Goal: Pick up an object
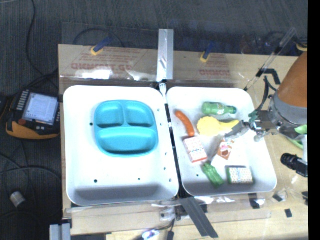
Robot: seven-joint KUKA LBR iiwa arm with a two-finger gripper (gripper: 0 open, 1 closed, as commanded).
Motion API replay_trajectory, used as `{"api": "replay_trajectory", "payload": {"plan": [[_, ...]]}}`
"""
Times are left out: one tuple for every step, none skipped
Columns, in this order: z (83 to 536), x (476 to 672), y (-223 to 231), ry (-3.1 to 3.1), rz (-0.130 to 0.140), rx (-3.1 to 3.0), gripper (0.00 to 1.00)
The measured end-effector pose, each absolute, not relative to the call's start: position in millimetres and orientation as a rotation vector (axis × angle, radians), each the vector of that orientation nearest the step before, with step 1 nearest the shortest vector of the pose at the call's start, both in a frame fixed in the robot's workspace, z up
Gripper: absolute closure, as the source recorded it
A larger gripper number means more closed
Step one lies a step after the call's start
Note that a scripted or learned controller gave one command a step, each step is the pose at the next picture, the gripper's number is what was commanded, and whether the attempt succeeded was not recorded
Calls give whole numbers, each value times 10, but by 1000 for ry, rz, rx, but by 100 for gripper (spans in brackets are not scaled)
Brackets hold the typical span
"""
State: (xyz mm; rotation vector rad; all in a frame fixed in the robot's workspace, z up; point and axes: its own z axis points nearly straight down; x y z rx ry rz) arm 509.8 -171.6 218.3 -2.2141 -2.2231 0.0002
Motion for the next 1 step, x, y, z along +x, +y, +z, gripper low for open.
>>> {"api": "replay_trajectory", "payload": {"plan": [[1062, 5203, -1379, -2074, -13, -2375, 0]]}}
